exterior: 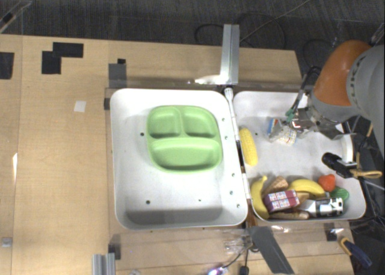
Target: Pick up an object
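Observation:
My gripper (296,121) hangs low over the upper middle of the right bin (264,106), the grey arm with its orange band rising to the right. Just left of it, touching or nearly touching, lies a small crumpled clear packet (278,129) with blue and red marks. A yellow corn cob (248,146) rests along the bin's left wall. At the bin's front lie two bananas (306,187), a red-labelled box (281,198), a red tomato (326,182), a green item (341,194) and a silver can (330,207).
The left bin (129,165) holds a green divided plate (183,136) near its back. A metal post (231,51) stands behind the seam between the bins. Bare white floor lies between the packet and the front pile.

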Available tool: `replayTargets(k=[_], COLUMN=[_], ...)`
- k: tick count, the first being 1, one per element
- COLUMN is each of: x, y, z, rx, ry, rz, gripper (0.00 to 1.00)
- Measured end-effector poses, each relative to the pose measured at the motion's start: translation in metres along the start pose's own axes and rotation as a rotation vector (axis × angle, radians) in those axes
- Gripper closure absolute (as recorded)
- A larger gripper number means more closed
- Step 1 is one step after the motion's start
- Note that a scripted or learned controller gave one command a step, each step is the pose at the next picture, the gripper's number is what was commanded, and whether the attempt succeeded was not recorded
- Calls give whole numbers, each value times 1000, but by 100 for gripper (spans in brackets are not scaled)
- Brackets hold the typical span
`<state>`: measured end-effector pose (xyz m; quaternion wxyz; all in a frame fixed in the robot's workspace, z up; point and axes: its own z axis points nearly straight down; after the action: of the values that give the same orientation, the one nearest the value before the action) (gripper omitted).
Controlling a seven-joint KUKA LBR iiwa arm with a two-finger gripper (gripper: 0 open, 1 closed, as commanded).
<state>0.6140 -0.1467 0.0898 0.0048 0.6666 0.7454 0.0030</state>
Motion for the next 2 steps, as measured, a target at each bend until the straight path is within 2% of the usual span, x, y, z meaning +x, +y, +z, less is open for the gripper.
replayTargets(k=[1, 2], x=[2, 70], y=[2, 64], z=[-12, -100], rx=[-2, 9], ry=[1, 1], rz=[-7, 20], gripper=[100, 100])
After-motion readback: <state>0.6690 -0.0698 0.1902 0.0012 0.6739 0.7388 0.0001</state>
